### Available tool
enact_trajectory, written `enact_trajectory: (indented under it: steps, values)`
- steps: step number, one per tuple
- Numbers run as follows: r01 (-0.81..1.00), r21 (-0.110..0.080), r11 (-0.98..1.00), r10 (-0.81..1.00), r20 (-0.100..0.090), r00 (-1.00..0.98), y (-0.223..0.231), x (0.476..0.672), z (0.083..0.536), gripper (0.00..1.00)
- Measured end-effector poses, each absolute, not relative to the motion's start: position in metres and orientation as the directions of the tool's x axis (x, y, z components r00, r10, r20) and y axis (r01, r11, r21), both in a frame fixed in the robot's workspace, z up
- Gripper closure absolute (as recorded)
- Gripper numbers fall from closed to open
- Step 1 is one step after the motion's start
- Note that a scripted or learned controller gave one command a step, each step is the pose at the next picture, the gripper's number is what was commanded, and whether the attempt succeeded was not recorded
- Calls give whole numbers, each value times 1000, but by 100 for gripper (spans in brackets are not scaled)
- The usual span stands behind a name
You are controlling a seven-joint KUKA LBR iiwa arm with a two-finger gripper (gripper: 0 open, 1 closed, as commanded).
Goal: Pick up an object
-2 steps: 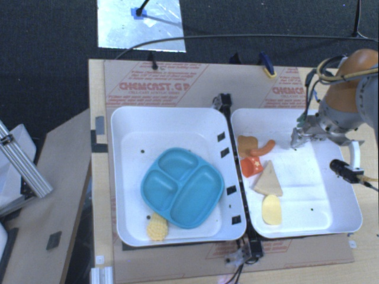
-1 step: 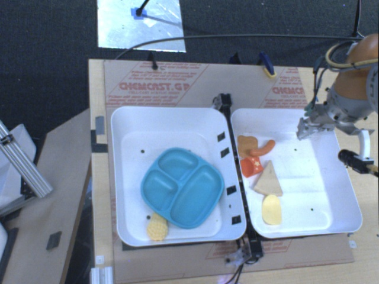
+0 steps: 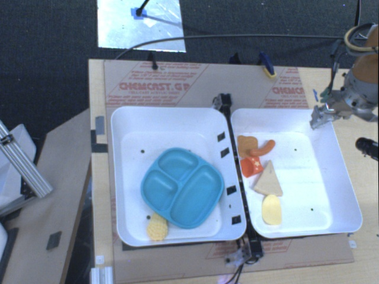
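Yellow corn (image 3: 157, 227) and blue plate (image 3: 182, 187) share the left bin (image 3: 127, 129).

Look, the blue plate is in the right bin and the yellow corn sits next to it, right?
Not quite. The camera view shows the blue plate in the left bin, not the right one. The yellow corn does sit next to it, at its lower edge.

Single fixed camera, mounted above the bench (image 3: 177, 78), looking down at a slant; both white bins (image 3: 127, 158) lie fully in frame, the arm (image 3: 361, 81) entering at right.
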State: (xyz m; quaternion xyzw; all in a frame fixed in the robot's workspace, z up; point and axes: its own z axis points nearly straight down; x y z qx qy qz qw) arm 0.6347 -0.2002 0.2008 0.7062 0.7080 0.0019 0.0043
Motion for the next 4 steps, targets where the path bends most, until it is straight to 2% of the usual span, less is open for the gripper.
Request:
enact_trajectory:
  steps: [1,3,4]
  values:
    - [1000,6,6,1000,-2,-6,-200,636,237,100]
    - [1000,3,12,1000,2,-12,-84,656,233,100]
    - [1000,3,10,1000,1,-10,-33,655,241,100]
